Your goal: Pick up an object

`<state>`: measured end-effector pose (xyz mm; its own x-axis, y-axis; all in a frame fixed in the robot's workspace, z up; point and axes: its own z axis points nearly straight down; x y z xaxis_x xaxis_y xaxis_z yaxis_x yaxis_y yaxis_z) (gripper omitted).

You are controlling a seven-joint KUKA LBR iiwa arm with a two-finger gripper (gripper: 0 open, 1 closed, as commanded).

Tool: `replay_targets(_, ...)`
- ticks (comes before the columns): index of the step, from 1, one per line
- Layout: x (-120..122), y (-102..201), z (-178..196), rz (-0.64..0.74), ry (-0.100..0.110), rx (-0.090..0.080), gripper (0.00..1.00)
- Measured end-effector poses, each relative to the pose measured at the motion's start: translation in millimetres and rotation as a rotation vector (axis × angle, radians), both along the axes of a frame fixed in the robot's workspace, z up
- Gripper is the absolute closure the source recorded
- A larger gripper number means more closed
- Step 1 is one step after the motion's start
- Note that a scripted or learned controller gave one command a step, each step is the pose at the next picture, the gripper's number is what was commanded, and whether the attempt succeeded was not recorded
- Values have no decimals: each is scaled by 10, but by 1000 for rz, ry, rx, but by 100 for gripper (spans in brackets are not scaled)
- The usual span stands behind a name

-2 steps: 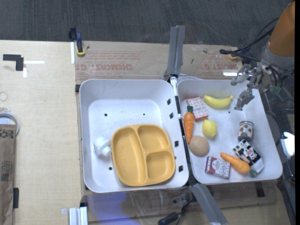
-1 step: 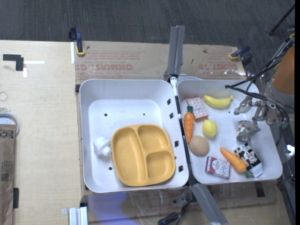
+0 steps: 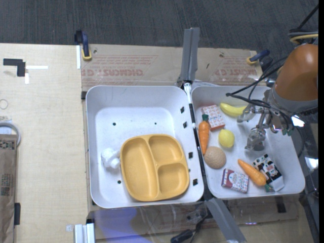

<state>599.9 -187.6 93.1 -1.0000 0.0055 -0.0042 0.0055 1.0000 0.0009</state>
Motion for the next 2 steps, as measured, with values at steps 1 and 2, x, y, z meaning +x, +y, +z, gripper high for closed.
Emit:
replay_targets(1,-245,8,1029,68,-2,-1,0)
replay_targets(2,315,-340,701,136,-2,-1,0)
